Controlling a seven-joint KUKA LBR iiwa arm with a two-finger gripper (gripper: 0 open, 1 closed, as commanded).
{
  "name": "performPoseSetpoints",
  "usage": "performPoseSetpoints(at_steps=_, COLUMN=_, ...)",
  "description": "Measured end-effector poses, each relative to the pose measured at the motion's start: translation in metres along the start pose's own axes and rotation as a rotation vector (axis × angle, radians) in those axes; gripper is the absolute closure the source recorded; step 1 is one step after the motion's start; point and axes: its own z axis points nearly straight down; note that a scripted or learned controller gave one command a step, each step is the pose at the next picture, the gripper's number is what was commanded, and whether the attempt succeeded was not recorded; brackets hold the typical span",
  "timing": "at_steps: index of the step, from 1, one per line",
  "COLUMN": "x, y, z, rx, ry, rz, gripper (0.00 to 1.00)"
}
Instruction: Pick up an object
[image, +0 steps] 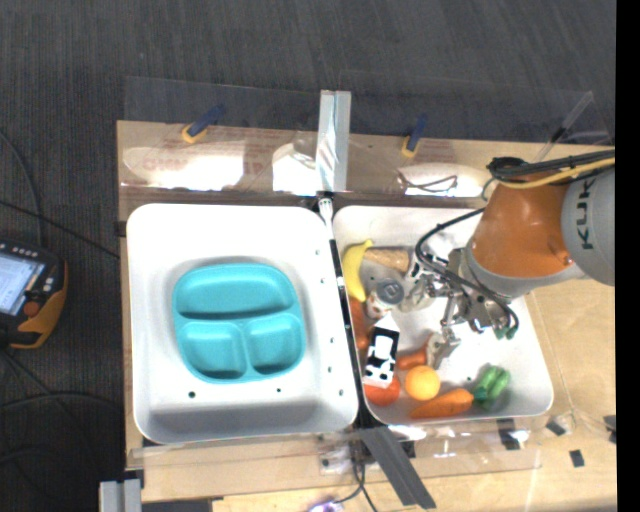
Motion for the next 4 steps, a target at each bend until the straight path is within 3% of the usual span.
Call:
performPoseSetpoints(at_steps=1, x=0.018, y=0.049, z=-0.001, rx=0.002, ry=-0.002, rz=-0.102, gripper=0.00)
performPoseSetpoints(at_steps=2, x=-0.013, y=0.007, z=0.000, rx=-0.002, ry=-0.001, rz=-0.320, gripper=0.00)
performPoseSetpoints(at_steps=3, x=0.043, y=0.028, z=-0.004, rx=0.007, ry=-0.018, rz=-0.399, gripper=0.00)
performPoseSetpoints(at_steps=4, x=0.046, y=0.045, z=-0.003, rx=0.008, ry=-0.009, rz=-0.346, gripper=0.00)
